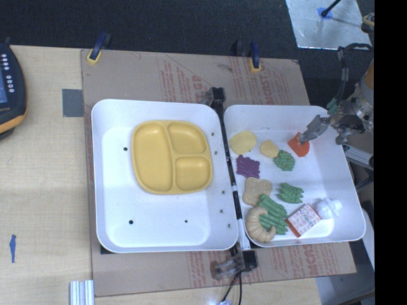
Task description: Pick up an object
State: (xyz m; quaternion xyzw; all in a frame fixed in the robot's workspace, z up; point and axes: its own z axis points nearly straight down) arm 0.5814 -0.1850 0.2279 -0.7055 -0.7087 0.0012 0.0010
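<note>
Overhead slanted view of the table [44, 189], read from its left edge to its right. At the far left edge lies a dark handheld controller with an orange rim [9, 88]. A brown cardboard sheet [159, 75] covers the middle of the table, held along its far edge by two clamps [97, 48]. On the sheet stand two shallow white bins, touching along their inner walls.

The left bin [114, 227] holds one yellow compartment plate [172, 155], lying flat in the bin's far half.

The right bin [346, 189] holds the loose toy food. Near its left wall: a pale yellow round piece [243, 142], a purple cluster [248, 166], a tan slice [256, 190] and a beige curved pastry [259, 226] at the near left corner. Toward the middle: a small yellow piece [269, 149], a green floret [285, 161], a second green piece [290, 192], and green pods [273, 212] resting against the pastry. Near the bin's near wall: a red-and-white packet [303, 220], with a small white bottle [327, 206] just beside it.

The gripper [310, 134] reaches in from the table's right edge and hangs over the far right part of the right bin, its tip at an orange-red piece [299, 147]. Whether the jaws are open, closed, or gripping that piece cannot be told.
</note>
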